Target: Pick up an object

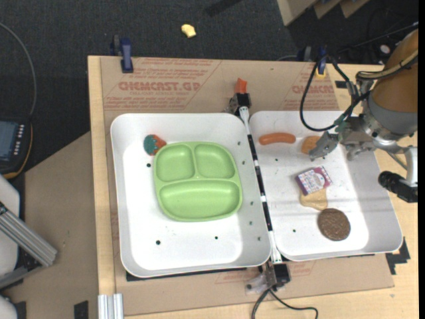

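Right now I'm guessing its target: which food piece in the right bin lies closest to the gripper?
The orange piece, just left of the gripper, beside the hot dog.

Dark carpet floor [66,18] around a brown board bench [199,78], yellow scrap [188,30] lying on it

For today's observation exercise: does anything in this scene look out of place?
Yes. A small yellow piece lies on the dark floor beyond the bench, outside both bins. Also, a red-and-green toy sits wedged beside the green divided plate.
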Available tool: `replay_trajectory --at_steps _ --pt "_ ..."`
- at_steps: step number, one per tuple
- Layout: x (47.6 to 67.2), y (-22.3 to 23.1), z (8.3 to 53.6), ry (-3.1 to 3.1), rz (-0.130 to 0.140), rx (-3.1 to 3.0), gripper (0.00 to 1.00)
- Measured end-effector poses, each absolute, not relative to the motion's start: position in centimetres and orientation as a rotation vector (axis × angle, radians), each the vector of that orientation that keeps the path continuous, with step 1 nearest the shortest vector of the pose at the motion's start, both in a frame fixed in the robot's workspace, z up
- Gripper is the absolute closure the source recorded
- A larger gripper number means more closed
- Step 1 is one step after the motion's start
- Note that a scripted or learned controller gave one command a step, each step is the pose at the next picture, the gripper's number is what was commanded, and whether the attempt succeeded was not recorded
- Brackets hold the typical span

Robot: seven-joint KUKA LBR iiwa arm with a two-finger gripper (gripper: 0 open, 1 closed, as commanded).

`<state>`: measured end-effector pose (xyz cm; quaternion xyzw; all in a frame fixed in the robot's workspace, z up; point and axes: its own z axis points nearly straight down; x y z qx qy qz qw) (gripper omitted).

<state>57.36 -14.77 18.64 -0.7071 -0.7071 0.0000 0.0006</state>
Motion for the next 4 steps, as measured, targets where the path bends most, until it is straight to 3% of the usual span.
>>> replay_trajectory --at_steps 1,2,3,4 --pt "57.1 -13.2 8.2 -2.219 0.006 -2.215 0.00" --pt "57.4 -13.4 9.9 -2.223 -0.002 -2.224 1.00" --pt "57.3 -13.4 9.8 -2.222 -0.001 -2.223 0.00" --pt "52.9 -12.2 8.9 -2.233 -0.011 -2.233 0.00"
